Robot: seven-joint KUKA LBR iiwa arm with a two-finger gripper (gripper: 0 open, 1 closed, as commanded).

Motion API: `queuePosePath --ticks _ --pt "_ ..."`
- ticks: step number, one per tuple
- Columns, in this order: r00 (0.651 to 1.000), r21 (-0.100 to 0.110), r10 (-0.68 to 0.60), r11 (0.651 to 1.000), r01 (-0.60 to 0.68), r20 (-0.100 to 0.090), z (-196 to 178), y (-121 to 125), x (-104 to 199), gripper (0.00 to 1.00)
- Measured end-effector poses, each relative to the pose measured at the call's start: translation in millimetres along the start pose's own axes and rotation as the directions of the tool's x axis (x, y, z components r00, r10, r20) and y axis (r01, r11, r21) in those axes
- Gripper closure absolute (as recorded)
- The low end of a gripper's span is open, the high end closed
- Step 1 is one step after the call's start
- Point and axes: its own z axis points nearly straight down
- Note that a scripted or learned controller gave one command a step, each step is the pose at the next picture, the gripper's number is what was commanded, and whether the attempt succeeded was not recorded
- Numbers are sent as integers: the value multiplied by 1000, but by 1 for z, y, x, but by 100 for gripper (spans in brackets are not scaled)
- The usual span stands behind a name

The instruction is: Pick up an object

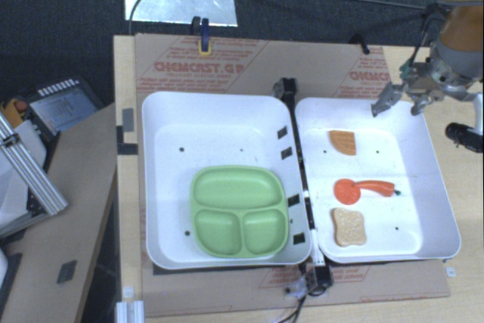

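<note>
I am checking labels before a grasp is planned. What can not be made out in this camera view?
Grey arm with orange band: cut off by the right edge of the camera view.
Floor of the left white bin under the green three-part plastic plate: hidden by the plate.
Orange-brown flat piece in the right white bin: too small to tell its material.
</note>
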Motion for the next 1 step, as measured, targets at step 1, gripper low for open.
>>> queuePosePath --ticks 1 --pt "1000 -13 -3 1000 3 2 -9 3 1 0"
